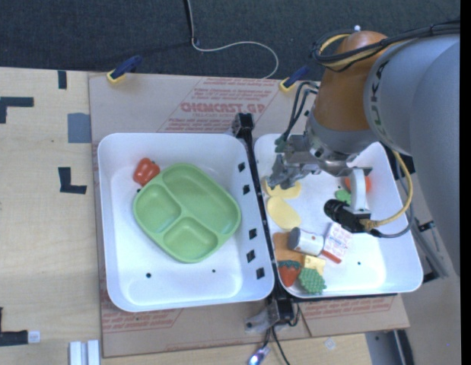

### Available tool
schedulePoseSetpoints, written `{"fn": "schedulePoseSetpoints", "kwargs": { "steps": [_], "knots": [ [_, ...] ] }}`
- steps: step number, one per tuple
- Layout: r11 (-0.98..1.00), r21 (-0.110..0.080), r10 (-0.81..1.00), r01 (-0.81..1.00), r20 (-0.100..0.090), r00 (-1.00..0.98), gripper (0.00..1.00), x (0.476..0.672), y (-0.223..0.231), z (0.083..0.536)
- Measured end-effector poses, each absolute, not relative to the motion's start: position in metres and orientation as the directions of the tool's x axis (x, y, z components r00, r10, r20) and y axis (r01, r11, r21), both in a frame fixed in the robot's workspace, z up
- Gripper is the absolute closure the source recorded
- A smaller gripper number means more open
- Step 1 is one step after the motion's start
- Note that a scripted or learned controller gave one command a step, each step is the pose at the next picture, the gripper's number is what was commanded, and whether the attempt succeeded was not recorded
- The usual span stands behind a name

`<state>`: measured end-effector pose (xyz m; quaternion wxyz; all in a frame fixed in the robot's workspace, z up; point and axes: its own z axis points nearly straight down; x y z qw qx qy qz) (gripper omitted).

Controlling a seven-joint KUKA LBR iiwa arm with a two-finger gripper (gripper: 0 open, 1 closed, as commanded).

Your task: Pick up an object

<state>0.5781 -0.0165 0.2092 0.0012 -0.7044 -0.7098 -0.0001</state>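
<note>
Whether anything sat between them could not be told, as the two-finger gripper [284,175] hung low over the right white bin [387,268], just above a flat yellow piece [281,210]. Small toy foods lay nearby. The left white bin [117,204] held a green divided plastic tray [186,211] and a red-orange toy [145,170].

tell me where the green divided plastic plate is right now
The green divided plastic plate lies in the left white bin, near its middle, with a small red toy touching its upper-left edge.
</note>
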Motion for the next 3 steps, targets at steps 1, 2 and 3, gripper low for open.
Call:
{"fn": "schedulePoseSetpoints", "kwargs": {
  "steps": [1,2,3],
  "knots": [
    [0.007,0.002,1.0,1.0,0.002,-0.007,1.0,0.602,0.03,0.233],
    [0.002,-0.004,1.0,1.0,-0.001,-0.002,1.0,0.603,0.035,0.213],
    [0.001,-0.001,1.0,1.0,-0.001,-0.001,1.0,0.606,0.023,0.222]
  ]
}}
